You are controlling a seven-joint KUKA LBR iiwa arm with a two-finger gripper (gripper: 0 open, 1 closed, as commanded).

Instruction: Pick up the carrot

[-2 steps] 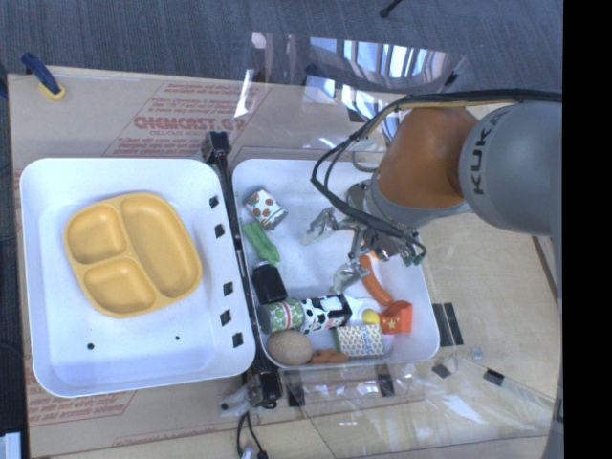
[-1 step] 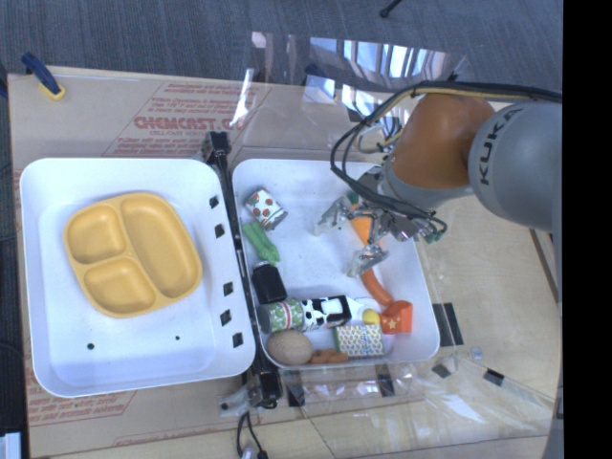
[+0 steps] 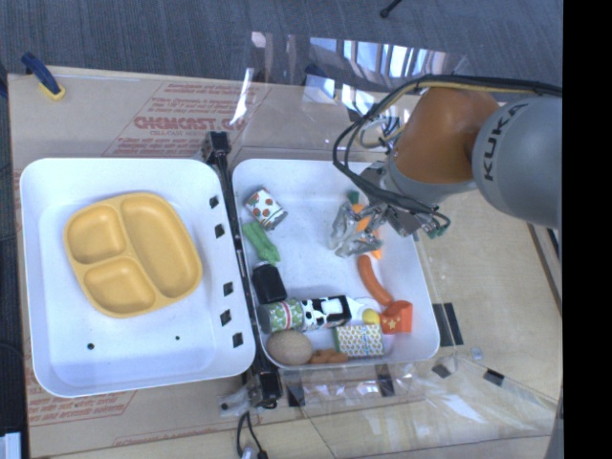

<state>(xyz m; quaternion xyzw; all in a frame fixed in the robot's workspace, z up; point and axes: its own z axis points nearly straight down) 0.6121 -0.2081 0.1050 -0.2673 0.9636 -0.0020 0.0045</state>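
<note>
The carrot (image 3: 364, 222) is small and orange with a green top. It lies in the right bin (image 3: 306, 185), in its upper right part. My gripper (image 3: 356, 237) is down right over it and covers much of its middle. Orange shows above and below the gripper's grey metal parts. The grey arm with its orange band (image 3: 440, 142) reaches in from the right, above the bin's right rim.
In the right bin lie an orange sausage (image 3: 375, 281), a red block (image 3: 397, 318), a patterned can (image 3: 265, 207), a green pod (image 3: 261, 244), a black block (image 3: 269, 283), a cow-print can (image 3: 320, 312) and an egg (image 3: 288, 348). The left bin holds a yellow divided plate (image 3: 131, 252).
</note>
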